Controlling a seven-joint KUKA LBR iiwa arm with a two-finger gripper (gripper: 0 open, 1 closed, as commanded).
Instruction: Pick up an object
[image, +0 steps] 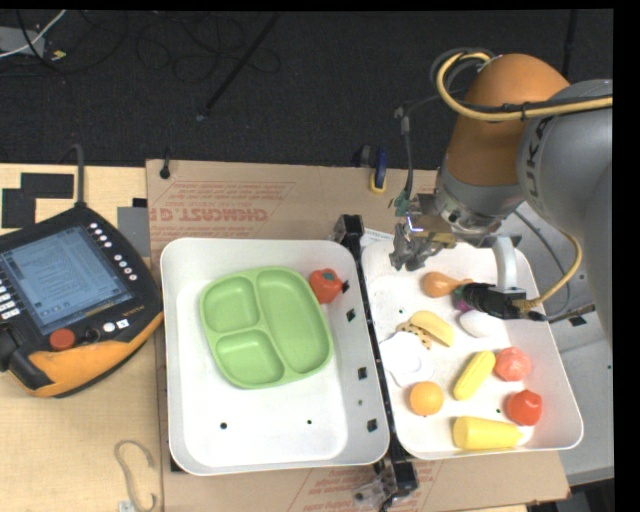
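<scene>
My gripper (410, 250) hangs over the far left corner of the right bin (560, 400), with nothing seen held in it. Just to its right lies a tan rounded fruit (437, 285). Nearer the camera in this bin are a banana (432, 328), a flat white piece (405, 358), an orange (426, 398), a yellow oblong fruit (473, 374), a pink fruit (512, 364), a red tomato (524, 407) and a yellow wedge (486, 433). A pale purple-white item (480, 322) lies beside the banana.
The left bin (200, 430) holds a green divided plate (265, 325) and a red fruit (325, 285) by its right wall. A teach pendant (65, 290) lies left of the bins on the bench. The grey arm fills the upper right.
</scene>
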